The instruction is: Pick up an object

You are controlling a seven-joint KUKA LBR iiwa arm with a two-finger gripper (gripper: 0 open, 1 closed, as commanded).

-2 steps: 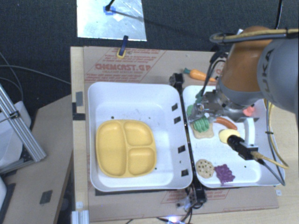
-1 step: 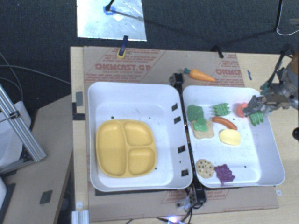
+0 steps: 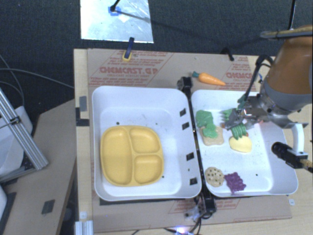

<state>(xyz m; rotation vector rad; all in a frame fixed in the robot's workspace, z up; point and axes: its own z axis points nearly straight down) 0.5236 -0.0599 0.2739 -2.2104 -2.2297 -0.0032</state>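
Left bin [image 3: 105,99]: I see a yellow divided plate [image 3: 131,155] near its front edge. Right bin [image 3: 279,177]: broccoli [image 3: 205,120], cookie [image 3: 213,176], grapes [image 3: 235,181] along the front. The gripper [image 3: 238,123] hangs over a green toy [image 3: 238,130]; I cannot tell its spread.

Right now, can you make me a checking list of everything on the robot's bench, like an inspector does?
Surface: brown board bearing a left bin and a right bin, side by side.
Job's things: in the right bin, green leafy toy, yellow lemon-like toy, cookie, purple grapes, and a green toy under the gripper.
Clutter: yellow divided plate in the left bin; toy carrot on the board behind the bins.
Grippers: gripper low over the right bin, at the green toy; a hold cannot be confirmed.
Cables: thin cables at the left.
Surroundings: dark carpet, shiny metal sheet, metal frame at the left.
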